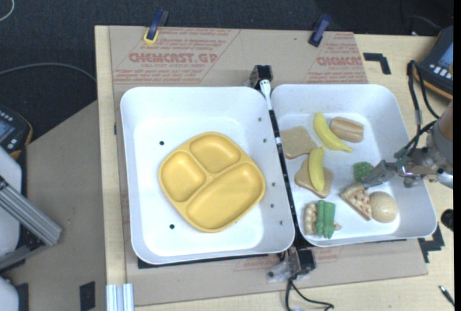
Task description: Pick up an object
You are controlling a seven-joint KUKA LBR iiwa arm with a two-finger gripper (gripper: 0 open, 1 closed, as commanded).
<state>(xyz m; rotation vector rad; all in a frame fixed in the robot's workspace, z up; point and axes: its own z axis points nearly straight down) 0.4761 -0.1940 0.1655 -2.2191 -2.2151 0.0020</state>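
Note:
The right bin (pixel 382 97) holds several toy foods. A yellow banana (pixel 330 134) lies beside a brown bread roll (pixel 348 129), with a toast slice (pixel 295 142) to their left. A second banana (pixel 316 168) rests on another bread slice. Lower down are a green broccoli (pixel 362 171), a pizza slice (pixel 357 199), a pale round piece (pixel 383 207), and green beans (pixel 325 218) beside corn. My gripper (pixel 387 168) reaches in from the right, low over the bin, its tip just right of the broccoli and above the pizza slice.
The left bin (pixel 144 122) holds a yellow divided plate (pixel 211 181). Clamps and a bracket (pixel 262 76) sit along the seam between the bins. Cables hang at the far right by the arm (pixel 432 162).

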